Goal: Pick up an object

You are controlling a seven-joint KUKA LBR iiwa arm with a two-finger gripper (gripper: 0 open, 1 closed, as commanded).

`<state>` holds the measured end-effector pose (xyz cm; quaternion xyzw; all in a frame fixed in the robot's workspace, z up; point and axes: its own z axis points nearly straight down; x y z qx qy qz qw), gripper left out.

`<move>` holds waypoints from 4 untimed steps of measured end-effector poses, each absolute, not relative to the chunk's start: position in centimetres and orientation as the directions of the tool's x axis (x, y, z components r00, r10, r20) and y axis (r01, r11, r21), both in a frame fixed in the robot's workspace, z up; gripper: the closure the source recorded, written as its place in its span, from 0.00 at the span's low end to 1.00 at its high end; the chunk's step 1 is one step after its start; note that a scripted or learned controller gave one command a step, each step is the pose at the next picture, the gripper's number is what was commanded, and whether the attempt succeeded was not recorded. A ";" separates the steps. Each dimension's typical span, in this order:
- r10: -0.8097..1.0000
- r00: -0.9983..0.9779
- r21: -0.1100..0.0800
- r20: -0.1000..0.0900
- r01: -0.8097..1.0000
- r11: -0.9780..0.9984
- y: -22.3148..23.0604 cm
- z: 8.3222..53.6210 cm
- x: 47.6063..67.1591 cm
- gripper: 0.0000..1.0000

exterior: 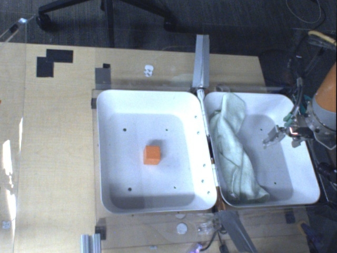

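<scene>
A small orange cube (152,155) lies near the middle of the left bin (113,188). A crumpled white cloth (234,149) stretches along the left side of the right bin (303,191), from its back wall to its front. My gripper (283,137) hangs over the right half of the right bin, to the right of the cloth and apart from it. Its fingers are spread open and hold nothing. The arm with its orange band (327,96) enters from the right edge.
A metal divider post (201,62) stands behind the seam between the two bins. Black tape marks (52,62) sit on the wooden bench at the back left. Office chair legs (105,4) stand on the dark floor beyond.
</scene>
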<state>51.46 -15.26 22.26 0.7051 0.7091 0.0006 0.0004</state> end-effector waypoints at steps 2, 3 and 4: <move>0.970 -0.242 0.014 -0.004 0.970 0.242 -11.7 9.1 56.1 0.00; 0.970 -0.243 0.021 -0.005 0.970 0.244 -11.6 10.4 56.4 1.00; 0.975 -0.224 0.005 -0.001 0.975 0.224 -7.5 18.6 61.9 1.00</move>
